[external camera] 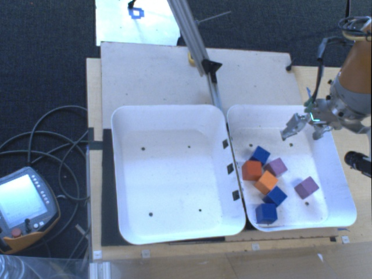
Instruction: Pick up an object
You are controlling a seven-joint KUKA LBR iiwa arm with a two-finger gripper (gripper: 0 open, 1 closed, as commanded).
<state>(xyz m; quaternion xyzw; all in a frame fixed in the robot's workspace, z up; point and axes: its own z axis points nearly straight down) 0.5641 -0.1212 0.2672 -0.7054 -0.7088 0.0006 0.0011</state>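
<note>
Several small cubes lie in the right bin: a blue one, a red-orange one, a purple one, an orange one, two more blue ones, and a second purple one set apart to the right. My gripper hangs over the far part of that bin, above and behind the cubes. It is open, with nothing between its fingers.
The left bin sits beside the right one, sharing a middle wall. A slanted metal pole crosses the back board. A teach pendant and cables lie on the floor at left.
</note>
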